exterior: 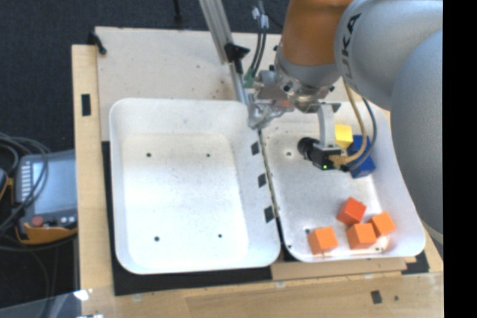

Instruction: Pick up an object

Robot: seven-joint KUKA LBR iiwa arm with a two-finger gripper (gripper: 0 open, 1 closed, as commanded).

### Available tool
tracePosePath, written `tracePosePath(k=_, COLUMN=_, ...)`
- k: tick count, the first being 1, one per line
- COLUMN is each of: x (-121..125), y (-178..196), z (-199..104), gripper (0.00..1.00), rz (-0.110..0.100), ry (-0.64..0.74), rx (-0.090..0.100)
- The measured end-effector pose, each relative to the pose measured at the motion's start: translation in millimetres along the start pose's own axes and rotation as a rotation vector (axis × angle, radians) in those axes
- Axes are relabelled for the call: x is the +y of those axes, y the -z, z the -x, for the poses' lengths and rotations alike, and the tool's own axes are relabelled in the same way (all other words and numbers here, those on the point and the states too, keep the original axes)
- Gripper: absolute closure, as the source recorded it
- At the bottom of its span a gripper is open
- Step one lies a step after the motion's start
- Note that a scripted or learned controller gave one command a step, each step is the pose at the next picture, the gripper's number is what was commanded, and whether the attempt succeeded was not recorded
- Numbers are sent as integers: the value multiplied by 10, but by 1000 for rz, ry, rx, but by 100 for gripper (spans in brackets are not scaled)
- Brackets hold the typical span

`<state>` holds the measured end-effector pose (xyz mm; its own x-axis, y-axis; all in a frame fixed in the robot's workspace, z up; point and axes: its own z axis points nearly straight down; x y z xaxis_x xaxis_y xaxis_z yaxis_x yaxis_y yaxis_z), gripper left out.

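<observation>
My gripper (259, 114) hangs low over the far left corner of the right bin (298, 194), close to the wall between the two bins. I see nothing held in it. A yellow block (343, 135) lies to its right, partly behind the wrist hardware. Just in front of that block sits a blue block (363, 164). Several orange blocks lie in the near right corner of the same bin, among them one at the left (323, 240), a redder one (352, 211) and one at the right (384, 223).
The left bin (127, 182) lies beside the right one, speckled with dust. A slanted aluminium rail (212, 11) comes down from the top to the bins' far edge near the gripper. The big grey arm (402, 48) covers the right bin's far right part.
</observation>
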<state>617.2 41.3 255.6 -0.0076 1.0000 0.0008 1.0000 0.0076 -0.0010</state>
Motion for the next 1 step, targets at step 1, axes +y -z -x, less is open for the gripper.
tracePosePath(k=1, x=-171, y=33, z=-544, gripper=100, rz=-1, ry=1, rx=1)
